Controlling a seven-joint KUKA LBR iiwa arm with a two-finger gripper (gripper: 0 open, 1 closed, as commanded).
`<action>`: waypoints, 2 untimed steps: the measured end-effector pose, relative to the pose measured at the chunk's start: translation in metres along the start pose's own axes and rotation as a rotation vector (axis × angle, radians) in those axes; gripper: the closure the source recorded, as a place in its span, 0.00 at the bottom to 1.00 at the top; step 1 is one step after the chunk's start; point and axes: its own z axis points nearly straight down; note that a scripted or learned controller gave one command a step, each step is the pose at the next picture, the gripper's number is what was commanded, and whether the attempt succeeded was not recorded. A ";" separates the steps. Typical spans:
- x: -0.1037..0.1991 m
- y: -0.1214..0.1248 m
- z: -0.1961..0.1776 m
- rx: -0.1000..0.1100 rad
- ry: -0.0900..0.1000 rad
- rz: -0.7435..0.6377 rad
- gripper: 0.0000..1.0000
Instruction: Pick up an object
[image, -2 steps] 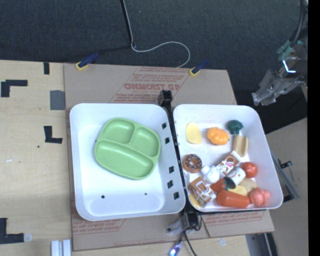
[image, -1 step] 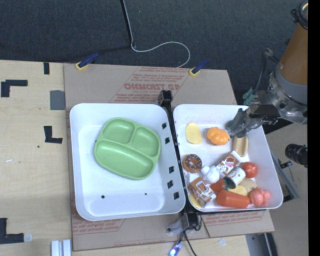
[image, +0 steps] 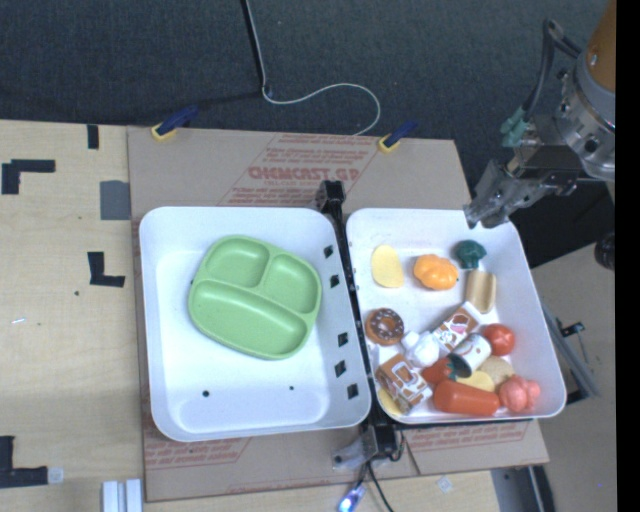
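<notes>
**Pick not started: gripper above right bin**

Bench with cardboard sheet (image: 300, 170) under two bins. Right bin (image: 535, 300) holds toy food: sausage (image: 465, 400), donut (image: 384, 325), orange (image: 435, 271). Left bin (image: 165, 300) holds green plate (image: 255, 296). Gripper (image: 487, 212) hangs at far rim, carrying nothing; jaw state unclear. Nothing lifted yet.

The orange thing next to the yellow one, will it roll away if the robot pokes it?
Probably a little. The orange toy looks rounded and smooth, so a nudge could roll it toward the yellow piece. It seems like light plastic, and its curved sides might slip from a pinch.
</notes>
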 end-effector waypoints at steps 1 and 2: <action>0.002 -0.003 0.112 0.023 -0.001 0.004 1.00; 0.060 -0.002 0.107 0.011 0.000 -0.002 1.00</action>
